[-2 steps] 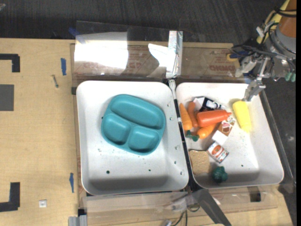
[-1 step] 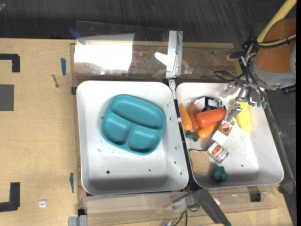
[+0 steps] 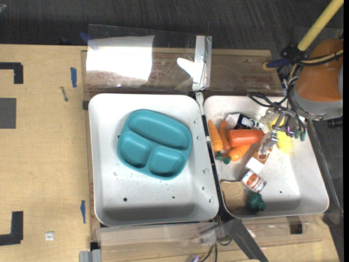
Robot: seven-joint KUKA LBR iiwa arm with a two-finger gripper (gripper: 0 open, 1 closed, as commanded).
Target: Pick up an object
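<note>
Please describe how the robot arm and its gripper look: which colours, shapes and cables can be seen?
The arm is grey and rounded, with a broad orange band above the wrist. Black cables run loosely along the wrist, with some small coloured wires among them. The gripper is small and metallic, pale grey; its details are too blurred to describe.

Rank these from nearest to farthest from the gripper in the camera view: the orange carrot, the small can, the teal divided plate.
Measured from the gripper:
1. Orange carrot, just to its left in the right bin.
2. Small can, below it, toward the bin's front.
3. Teal divided plate, across in the left bin.
</note>
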